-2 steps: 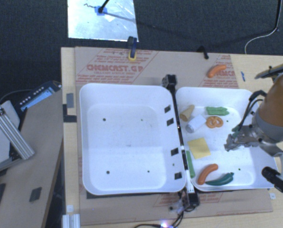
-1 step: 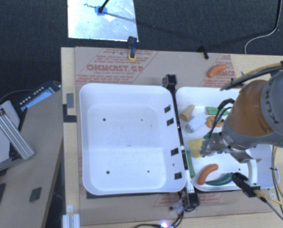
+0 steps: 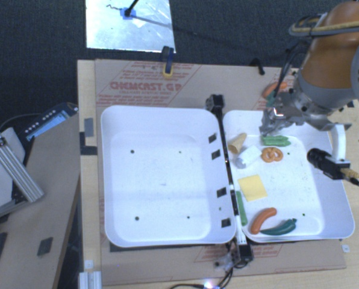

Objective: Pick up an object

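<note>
**Hand low over the right bin's far edge, beside the green pod**

The hand (image 3: 271,125) sits at the far side of the right bin (image 3: 330,191), hanging from the grey arm (image 3: 333,53) with its orange band. Finger state: cannot tell; they are too small and dark against the bin wall. Nothing is visibly between them.

Nearest item: a green bean pod (image 3: 276,141), lying flat just beside and below the hand. Whether it touches the hand is unclear. A pretzel (image 3: 272,155) lies just in front of the pod.

Other contents of the right bin:
- a tan cone (image 3: 237,141) near the divider, with a small white piece (image 3: 248,156) next to it
- a yellow cheese slice (image 3: 252,187) mid-bin
- a sausage (image 3: 263,219) and a dark green pepper (image 3: 279,226) side by side at the near edge
- a thin green strip (image 3: 241,206) along the divider side

An orange item (image 3: 271,90) lies outside the bin, behind the hand.

The left bin (image 3: 161,173) shows bare white floor with a few dark dots.

Both bins rest on a brown cardboard sheet (image 3: 146,83) on the bench. Beyond it there is dark carpet and a shiny metal plate (image 3: 128,17).
</note>
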